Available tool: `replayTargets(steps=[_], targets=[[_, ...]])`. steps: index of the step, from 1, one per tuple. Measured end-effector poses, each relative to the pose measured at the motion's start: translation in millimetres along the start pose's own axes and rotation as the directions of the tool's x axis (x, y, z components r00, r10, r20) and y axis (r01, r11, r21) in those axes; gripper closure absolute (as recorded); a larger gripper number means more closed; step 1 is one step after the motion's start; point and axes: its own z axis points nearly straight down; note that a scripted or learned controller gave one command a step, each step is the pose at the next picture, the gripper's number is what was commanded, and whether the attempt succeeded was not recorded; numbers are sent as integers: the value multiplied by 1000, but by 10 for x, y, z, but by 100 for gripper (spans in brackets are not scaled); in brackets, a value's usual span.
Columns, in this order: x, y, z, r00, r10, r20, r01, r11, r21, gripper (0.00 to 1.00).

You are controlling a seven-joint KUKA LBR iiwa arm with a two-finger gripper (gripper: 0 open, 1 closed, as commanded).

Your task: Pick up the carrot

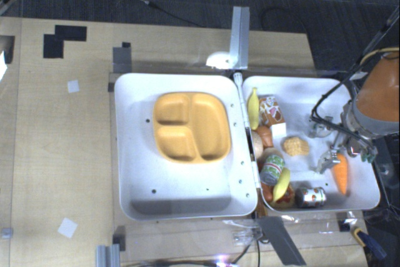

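Observation:
The carrot [341,178] is orange and lies roughly lengthwise in the right bin [369,200], close to that bin's right wall and near its front corner. My gripper [332,158] hangs low over the bin just at the carrot's upper end, reaching in from the right below the orange band of the arm [380,95]. The gripper's metal parts overlap the carrot's top, and whether they touch it is unclear.
The right bin also holds a banana [252,108], a snack packet [270,110], a bumpy yellow lump [295,146], a green-labelled can [272,169], a second banana [282,183] and a dark can [310,197]. A yellow divided plate [190,127] sits in the left bin [134,153].

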Motion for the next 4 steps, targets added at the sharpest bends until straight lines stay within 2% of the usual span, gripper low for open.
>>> replayTargets(steps=[1,2,3,4], targets=[[587,-52,-14,1000,26,4,-26,1000,2,0],[546,-40,-141,1000,19,13,-19,1000,4,100],[600,-48,-129,968,-252,-1,252,968,0,100],[488,953,-32,992,-128,10,128,992,-2,100]])
